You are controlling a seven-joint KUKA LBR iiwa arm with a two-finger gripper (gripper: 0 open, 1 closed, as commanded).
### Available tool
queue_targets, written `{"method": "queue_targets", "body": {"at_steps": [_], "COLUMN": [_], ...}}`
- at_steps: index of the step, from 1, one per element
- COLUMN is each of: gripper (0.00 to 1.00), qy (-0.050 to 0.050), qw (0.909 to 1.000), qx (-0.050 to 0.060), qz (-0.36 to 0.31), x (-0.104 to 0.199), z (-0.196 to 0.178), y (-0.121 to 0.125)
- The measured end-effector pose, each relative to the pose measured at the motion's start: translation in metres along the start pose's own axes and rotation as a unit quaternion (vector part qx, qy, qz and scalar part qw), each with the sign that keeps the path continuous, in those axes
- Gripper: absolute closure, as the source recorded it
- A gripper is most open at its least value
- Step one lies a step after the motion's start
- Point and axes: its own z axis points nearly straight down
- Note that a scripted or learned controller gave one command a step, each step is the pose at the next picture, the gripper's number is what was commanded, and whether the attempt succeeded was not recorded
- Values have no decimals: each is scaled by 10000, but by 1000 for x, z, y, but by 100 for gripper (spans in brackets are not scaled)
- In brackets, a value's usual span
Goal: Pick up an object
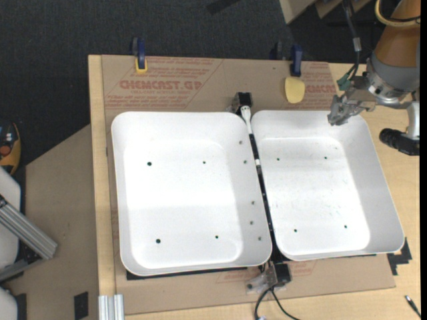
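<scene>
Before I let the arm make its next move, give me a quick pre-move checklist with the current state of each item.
1. Hand position: the hand sits over the far right corner of the right bin, near its rim. Ok.
2. Object in the hand: nothing visible between its tips. Not ok.
3. Target in the bins: no loose object visible on the right bin or the left bin floor, just small dark dots. Not ok.
4. Nearby object: a yellow piece lies on the board behind the bins, outside both. Cannot tell if it is a target.
5. Finger opening: too small to judge. Cannot tell.

Two white bins (127, 179), two blue clamps (139, 48), one yellow object (294, 89).
</scene>
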Motion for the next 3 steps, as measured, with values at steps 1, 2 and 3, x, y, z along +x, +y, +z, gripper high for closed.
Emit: {"method": "queue_targets", "body": {"at_steps": [1,2,3], "gripper": [100,100,100], "qy": [41,11,14], "qw": [10000,10000,10000], "qx": [11,-62,76], "qz": [-61,-33,-24], "x": [131,187,248], "z": [-29,-140,-22], "y": [-19,4,8]}}
